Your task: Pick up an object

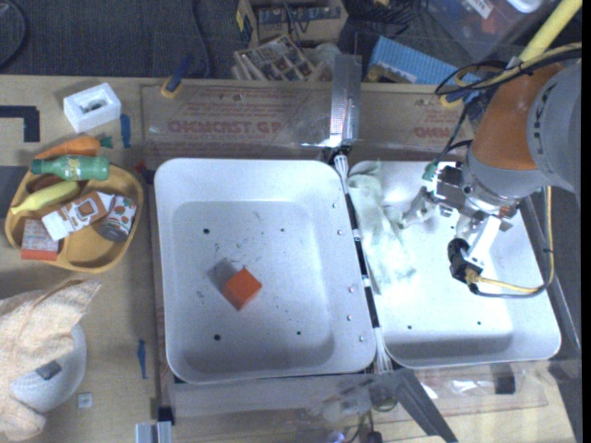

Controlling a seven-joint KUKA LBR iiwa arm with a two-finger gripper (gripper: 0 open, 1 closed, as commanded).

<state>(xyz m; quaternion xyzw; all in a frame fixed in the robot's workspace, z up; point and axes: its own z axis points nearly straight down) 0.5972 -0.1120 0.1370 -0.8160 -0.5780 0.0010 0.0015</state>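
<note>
An orange block (243, 288) with a grey side lies in the middle of the left bin (185, 192). In the right bin (526, 340), along its left wall, there is a crumpled pale, see-through wrapper (380, 238). My gripper (414, 212) hangs low over the right bin's upper part, just right of the wrapper, and I cannot tell whether it touches it. The grey arm with its orange band (503, 127) comes in from the right. Nothing is visibly held.
A yellow and black cable (480, 275) loops from the wrist over the right bin. Left of the bins stands a wooden bowl (78, 252) of toy food. A white cloth (42, 340) lies below it. A cardboard board (249, 118) runs behind the bins.
</note>
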